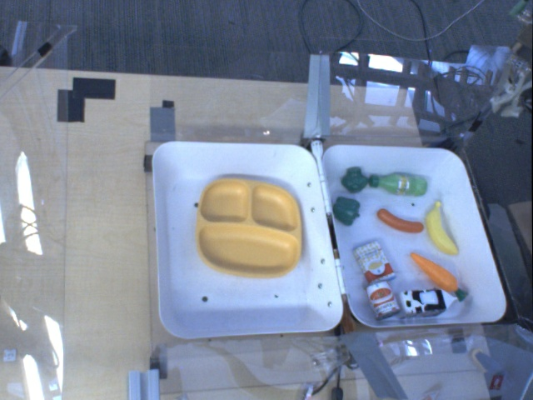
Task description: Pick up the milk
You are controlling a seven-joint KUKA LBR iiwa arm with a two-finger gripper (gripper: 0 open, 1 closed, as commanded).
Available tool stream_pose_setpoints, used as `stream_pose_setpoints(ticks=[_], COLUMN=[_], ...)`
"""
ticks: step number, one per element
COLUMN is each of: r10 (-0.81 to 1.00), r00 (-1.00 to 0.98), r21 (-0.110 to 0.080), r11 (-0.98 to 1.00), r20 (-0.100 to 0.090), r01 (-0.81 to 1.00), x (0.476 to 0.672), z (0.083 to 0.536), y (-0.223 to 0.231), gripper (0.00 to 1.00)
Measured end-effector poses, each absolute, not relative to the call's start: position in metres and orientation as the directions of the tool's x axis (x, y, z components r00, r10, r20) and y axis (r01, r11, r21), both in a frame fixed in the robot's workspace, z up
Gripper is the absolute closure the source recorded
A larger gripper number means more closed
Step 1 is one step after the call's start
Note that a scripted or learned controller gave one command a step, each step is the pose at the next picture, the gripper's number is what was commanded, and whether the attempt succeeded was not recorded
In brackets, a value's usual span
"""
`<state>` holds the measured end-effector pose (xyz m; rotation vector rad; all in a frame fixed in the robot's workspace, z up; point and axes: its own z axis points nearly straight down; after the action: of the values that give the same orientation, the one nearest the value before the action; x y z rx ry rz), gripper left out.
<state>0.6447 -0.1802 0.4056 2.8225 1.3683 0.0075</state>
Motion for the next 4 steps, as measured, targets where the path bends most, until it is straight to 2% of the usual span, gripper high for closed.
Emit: stream_pose_setpoints(ticks=[1, 2, 3, 4], r10=[0.866, 0.85, 0.848, 0.884], r00=[0.499, 0.526, 0.53, 0.468], r21=[0.003, 0.003, 0.006, 0.004], r11=[-0.499, -0.526, -0.53, -0.468], r20=[0.001, 0.001, 0.001, 0.001], r01=[0.866, 0.85, 0.848, 0.884], x=[0.556, 0.566, 0.67, 0.67], z=[0.346, 0.321, 0.368, 0.353], y=[-0.172, -0.162, -0.191, -0.138], gripper=[1.0, 1.0, 1.0, 1.0])
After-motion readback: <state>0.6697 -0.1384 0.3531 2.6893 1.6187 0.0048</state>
